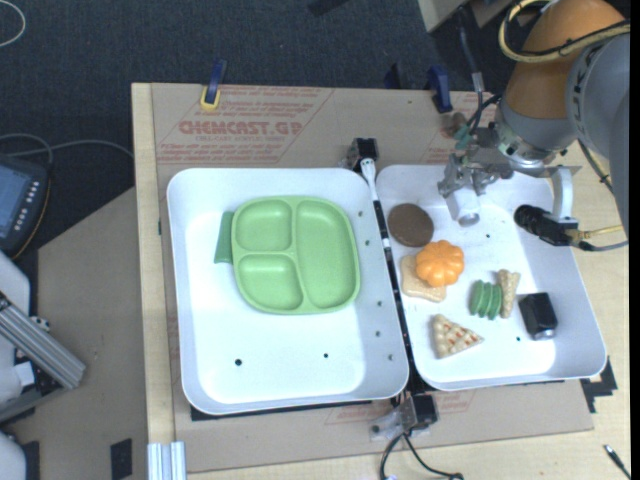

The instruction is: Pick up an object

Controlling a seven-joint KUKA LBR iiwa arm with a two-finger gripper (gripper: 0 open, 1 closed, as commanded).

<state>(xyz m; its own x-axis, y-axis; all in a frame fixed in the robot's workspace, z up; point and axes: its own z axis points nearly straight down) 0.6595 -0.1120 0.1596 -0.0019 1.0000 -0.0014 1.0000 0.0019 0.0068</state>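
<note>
Hand hovers over right bin, far end; whether it grips anything, you cannot tell, view too small. Nearest pick: brown disc, just left and slightly nearer camera; orange pumpkin beyond it.

I work in a lab, a room made for testing robots, not a home. My surface is a plain board held down by clamps. Two white bins sit on it side by side. The food in them is toy food. Wires run over the dark carpet, and metal gear stands close by.
</note>
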